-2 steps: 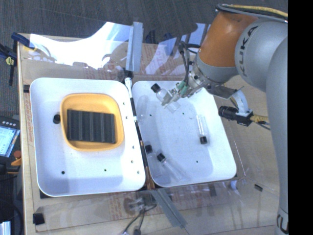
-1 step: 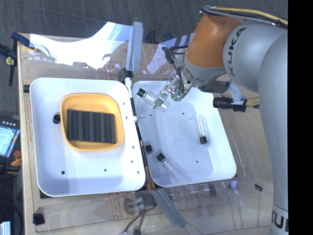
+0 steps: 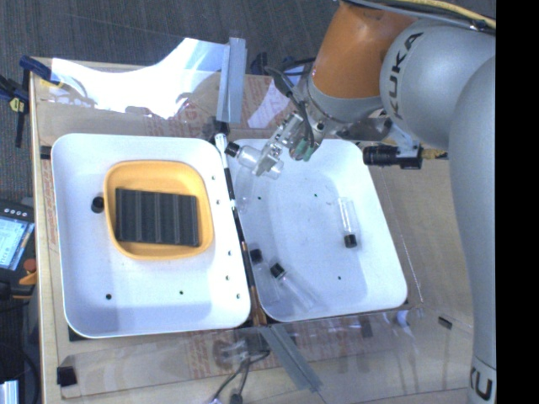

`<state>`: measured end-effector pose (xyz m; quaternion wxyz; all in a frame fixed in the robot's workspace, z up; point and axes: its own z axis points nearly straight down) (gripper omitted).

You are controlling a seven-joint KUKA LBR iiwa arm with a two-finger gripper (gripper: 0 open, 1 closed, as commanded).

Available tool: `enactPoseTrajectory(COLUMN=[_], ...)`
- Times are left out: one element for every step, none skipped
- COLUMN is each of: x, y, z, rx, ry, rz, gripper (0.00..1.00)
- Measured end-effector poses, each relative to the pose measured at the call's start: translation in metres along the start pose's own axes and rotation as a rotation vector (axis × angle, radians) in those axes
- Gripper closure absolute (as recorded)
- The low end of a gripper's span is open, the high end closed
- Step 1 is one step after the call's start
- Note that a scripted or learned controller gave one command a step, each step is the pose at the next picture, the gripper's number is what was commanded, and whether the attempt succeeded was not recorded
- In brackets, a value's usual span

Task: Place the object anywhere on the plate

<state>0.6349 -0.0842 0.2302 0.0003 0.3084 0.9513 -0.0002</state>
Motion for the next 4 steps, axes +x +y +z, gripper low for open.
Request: enactPoseTrajectory(x=[0.011,0.01,0.024,0.05], y=[-0.003,-0.003,0.047,0.094], z=[0.01,0.009,0.038,0.037], rx=[0.001,0.001,0.001,-0.002], ry=[0.004,0.003,0.003,-0.003], rz=[-0.277,-0.276,-0.329,-0.635], gripper=[1.0,0.0,0.0,0.0])
